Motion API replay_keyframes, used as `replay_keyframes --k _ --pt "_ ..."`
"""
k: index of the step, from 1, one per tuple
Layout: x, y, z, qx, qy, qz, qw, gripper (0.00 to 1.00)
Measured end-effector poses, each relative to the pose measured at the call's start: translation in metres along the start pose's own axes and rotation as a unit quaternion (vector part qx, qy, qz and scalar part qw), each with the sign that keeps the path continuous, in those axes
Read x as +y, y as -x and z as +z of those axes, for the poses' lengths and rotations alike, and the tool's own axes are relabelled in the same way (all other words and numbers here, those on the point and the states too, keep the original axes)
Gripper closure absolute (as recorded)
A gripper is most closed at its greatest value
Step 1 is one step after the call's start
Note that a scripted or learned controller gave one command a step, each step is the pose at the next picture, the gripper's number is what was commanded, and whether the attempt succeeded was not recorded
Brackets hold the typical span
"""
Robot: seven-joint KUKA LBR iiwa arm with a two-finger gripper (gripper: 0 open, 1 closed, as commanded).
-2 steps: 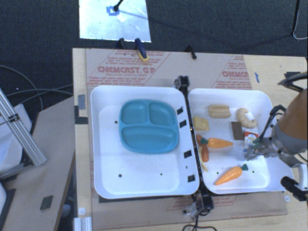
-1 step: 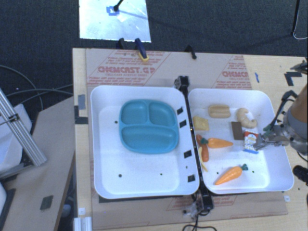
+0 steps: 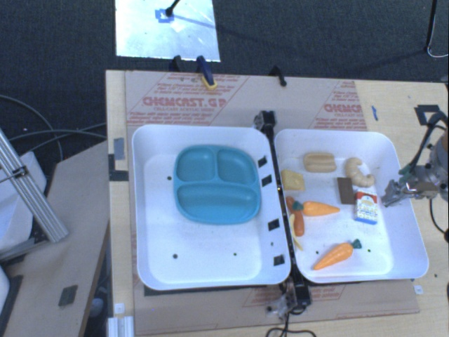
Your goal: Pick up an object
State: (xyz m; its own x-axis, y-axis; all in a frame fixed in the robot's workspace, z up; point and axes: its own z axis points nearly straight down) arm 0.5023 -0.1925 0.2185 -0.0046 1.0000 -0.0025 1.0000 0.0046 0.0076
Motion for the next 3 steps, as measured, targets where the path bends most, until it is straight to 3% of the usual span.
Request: replay_keyframes --k 1,3 --pt "0.001 0.0 -0.006 0.001 -0.002 0.0 1.0 1.0" --pt "0.038 -0.096 -0.011 0.002 -0.002 -0.002 1.0 1.0"
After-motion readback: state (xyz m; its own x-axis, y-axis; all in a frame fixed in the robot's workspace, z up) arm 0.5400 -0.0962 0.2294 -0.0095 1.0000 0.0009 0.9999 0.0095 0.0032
